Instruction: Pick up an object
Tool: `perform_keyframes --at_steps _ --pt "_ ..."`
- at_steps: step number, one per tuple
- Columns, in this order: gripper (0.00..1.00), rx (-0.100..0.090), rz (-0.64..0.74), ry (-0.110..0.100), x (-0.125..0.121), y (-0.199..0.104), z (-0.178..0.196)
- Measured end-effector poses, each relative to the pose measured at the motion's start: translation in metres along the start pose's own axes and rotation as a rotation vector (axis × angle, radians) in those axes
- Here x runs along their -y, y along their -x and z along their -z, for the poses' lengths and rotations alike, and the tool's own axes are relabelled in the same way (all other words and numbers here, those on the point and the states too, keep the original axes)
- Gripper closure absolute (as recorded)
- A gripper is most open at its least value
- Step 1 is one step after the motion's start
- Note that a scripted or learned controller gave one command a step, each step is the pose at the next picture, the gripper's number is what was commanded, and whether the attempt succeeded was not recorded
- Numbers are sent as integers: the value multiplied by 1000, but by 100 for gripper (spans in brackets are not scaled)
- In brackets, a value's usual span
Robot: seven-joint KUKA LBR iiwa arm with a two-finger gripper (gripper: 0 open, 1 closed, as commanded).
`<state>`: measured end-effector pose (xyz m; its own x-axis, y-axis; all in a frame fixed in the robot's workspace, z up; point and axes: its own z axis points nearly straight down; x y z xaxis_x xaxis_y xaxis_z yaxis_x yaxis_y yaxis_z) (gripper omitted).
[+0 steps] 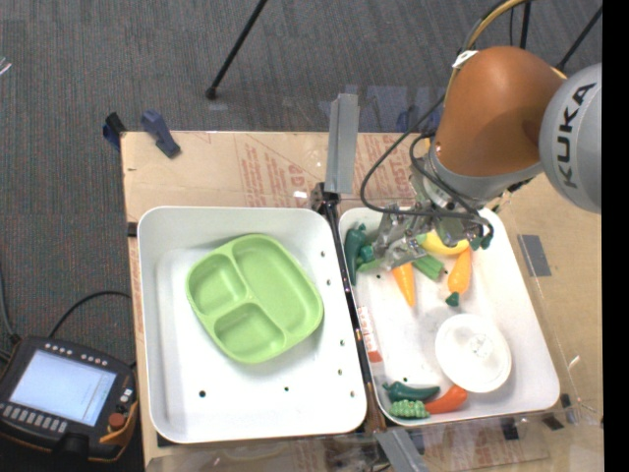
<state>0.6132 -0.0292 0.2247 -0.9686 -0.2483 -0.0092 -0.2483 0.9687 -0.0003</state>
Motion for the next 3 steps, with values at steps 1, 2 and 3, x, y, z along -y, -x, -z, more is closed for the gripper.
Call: perform_keyframes --at_steps 1,2,3 --pt "100 -14 257 6 -28 -58 -13" --pt "100 -11 -109 2 20 -44 47" --pt "100 -13 -294 1 -16 1 53"
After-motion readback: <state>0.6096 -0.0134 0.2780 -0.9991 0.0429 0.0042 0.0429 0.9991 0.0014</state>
